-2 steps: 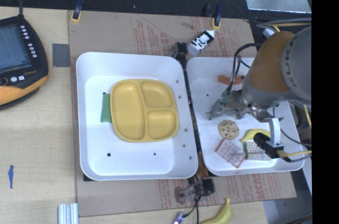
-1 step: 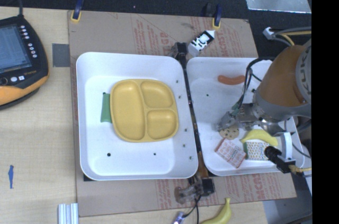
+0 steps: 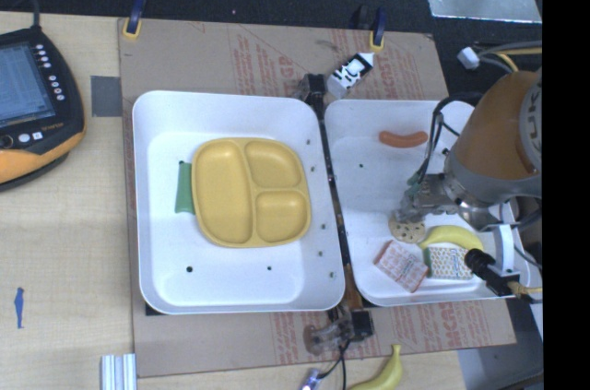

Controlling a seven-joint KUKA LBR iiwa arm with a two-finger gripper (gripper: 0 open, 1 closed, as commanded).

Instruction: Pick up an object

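As we look down on the bench, we see the arm [image 3: 493, 135] reaching in from the right, its orange band bulking over the right bin [image 3: 369, 158]. The gripper [image 3: 417, 202] is low in that bin, tip down near the floor, and from here we cannot tell how it is set or whether anything is caught in it. Just beneath its tip we spot a small round speckled piece [image 3: 404, 228], close enough that we can't say if they touch. Beside that, toward the near wall, a banana [image 3: 452, 237] lies next to a pale netted block [image 3: 445, 263], and a red-patterned packet [image 3: 401, 265] sits just left of them. Up at the far side of the same bin a sausage [image 3: 403, 138] lies alone, well apart from the cluster.

Over in the left bin [image 3: 157, 195] we have a yellow divided tray [image 3: 249, 190] sitting square in the middle, with a green strip [image 3: 184, 187] poking out from under its left edge. Outside the bins, a teach pendant [image 3: 32, 102] rests at the left, and another banana [image 3: 383, 372] lies on the bench at the near edge.
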